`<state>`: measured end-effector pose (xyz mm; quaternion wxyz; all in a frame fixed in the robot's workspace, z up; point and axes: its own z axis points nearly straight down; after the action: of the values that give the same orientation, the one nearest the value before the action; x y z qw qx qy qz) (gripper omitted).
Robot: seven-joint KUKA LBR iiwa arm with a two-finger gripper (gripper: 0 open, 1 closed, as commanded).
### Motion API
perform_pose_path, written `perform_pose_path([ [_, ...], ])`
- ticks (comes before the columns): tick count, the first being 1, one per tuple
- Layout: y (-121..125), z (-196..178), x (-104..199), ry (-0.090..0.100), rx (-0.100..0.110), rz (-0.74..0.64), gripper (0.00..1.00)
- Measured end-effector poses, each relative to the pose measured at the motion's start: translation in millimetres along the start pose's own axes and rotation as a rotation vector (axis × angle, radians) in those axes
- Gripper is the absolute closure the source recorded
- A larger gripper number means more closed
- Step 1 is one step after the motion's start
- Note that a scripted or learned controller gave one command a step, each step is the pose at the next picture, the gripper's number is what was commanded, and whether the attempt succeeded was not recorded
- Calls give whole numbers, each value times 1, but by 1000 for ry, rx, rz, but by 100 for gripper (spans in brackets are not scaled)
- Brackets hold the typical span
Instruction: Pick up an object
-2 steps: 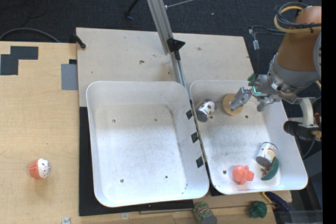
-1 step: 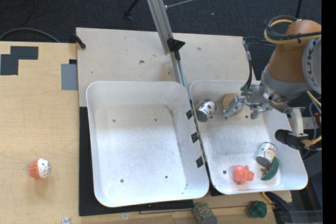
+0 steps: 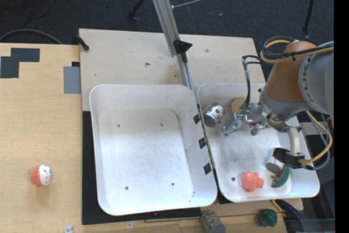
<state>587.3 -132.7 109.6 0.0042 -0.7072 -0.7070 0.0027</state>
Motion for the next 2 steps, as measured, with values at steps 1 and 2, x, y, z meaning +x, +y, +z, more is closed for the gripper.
perform_pose_path([
  [1, 1, 18, 1, -2, -8, 1, 0],
  [2, 0, 8, -1, -1, -7, 7, 100],
])
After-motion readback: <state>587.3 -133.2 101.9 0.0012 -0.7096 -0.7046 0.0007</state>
